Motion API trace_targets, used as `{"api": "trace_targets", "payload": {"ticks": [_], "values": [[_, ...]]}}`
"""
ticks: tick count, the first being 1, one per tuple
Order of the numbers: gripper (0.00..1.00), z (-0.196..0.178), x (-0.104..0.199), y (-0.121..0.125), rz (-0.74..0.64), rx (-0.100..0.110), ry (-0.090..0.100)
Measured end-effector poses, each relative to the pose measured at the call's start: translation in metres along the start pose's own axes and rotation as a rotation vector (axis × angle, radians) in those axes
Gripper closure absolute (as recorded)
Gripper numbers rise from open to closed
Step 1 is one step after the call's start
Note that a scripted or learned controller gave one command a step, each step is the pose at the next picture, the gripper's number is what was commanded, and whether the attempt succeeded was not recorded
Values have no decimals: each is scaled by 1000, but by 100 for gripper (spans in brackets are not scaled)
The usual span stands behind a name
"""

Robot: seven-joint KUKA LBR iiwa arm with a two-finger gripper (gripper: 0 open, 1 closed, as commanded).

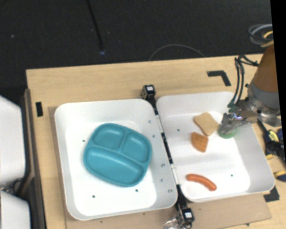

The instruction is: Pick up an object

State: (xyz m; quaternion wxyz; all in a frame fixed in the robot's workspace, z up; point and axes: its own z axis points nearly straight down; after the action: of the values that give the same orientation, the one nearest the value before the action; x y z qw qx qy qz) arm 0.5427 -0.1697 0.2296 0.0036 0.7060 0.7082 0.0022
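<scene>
We see the gripper (229,126) low over the right bin (240,180), near its right wall, above a green thing (229,133); we cannot tell how it is set. Just left of it lies a tan bread slice (205,123), with an orange piece (200,142) below and a sausage (201,182) nearer the front. A teal plate (117,154) fills the left bin (75,193).

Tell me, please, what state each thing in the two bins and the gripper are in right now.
Blue divided plate: lying flat in the left bin, right side up.
Bread slice: lying in the right bin, loose.
Orange piece: lying just below the bread, loose.
Sausage: lying flat near the bin's front, apart from the rest.
Green object: under the gripper, mostly hidden.
Gripper: low over the green object; grasp not discernible.
</scene>
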Motion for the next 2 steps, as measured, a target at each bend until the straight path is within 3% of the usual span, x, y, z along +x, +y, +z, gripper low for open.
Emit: {"api": "trace_targets", "payload": {"ticks": [2], "values": [[100,-15,110,16,-5,5,3]]}}
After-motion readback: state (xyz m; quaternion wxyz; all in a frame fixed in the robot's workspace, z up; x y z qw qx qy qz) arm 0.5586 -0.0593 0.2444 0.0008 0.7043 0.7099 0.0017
